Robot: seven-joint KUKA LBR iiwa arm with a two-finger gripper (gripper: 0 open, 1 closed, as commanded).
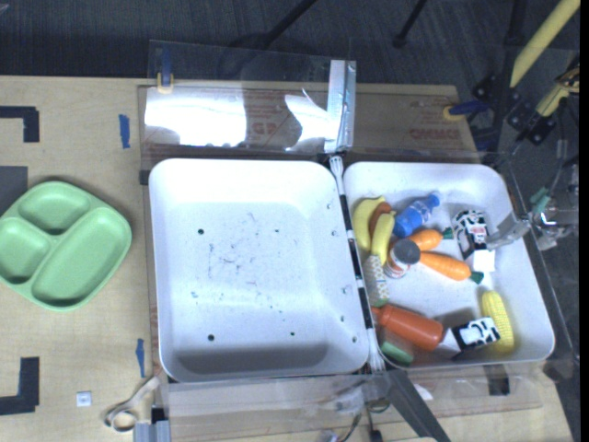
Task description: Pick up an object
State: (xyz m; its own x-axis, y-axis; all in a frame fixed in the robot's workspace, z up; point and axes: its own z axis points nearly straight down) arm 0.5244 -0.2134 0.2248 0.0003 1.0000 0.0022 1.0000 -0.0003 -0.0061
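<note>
The right bin (525, 274) holds several toys. A yellow banana (368, 221) lies at its left wall beside a blue bottle (415, 215). Near the middle are an orange carrot (448, 266) and a small dark-lidded jar (402, 255). A red-orange cylinder (410, 327) and a yellow corn cob (498, 318) lie toward the front. Two black-and-white cow toys (471, 227) (477, 333) are also in it. A grey part of my gripper (513, 229) pokes over the bin's right rim, close to the upper cow toy, with nothing seen held.
The left bin (175, 201) sits beside the right one, split from it by a narrow divider (352, 247). A green sectioned plate (63, 244) rests on the bench at far left. A clear plastic sheet (248, 109) stands behind the bins.
</note>
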